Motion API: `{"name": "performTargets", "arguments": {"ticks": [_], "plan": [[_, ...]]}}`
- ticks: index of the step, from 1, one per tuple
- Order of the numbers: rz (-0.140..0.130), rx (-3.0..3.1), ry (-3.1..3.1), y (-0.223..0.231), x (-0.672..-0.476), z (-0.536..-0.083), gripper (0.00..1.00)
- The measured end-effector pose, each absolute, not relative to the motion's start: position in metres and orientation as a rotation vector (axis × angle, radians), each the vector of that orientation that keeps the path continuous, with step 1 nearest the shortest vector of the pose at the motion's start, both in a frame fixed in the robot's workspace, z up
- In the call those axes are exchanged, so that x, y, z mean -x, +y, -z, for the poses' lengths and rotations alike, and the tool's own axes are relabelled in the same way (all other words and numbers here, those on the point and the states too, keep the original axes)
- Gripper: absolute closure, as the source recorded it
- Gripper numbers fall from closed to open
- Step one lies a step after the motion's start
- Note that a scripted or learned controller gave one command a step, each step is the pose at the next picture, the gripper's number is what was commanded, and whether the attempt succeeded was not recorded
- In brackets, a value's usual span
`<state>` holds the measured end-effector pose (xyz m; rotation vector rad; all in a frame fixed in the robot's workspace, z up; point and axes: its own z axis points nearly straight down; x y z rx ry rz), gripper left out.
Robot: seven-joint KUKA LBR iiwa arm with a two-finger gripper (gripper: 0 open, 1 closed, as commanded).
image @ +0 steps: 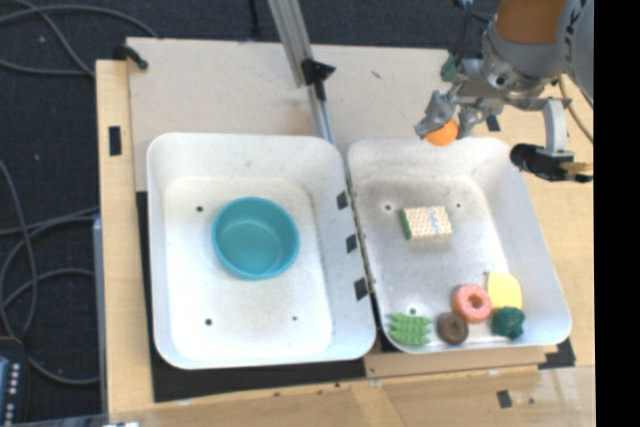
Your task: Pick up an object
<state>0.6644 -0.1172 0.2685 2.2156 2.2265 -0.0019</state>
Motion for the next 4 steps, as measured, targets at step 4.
{"name": "performTargets", "arguments": {"ticks": [4], "plan": [[0.002, -2.215, 2.230, 0.074, -0.597, -0.257, 1.00]]}}
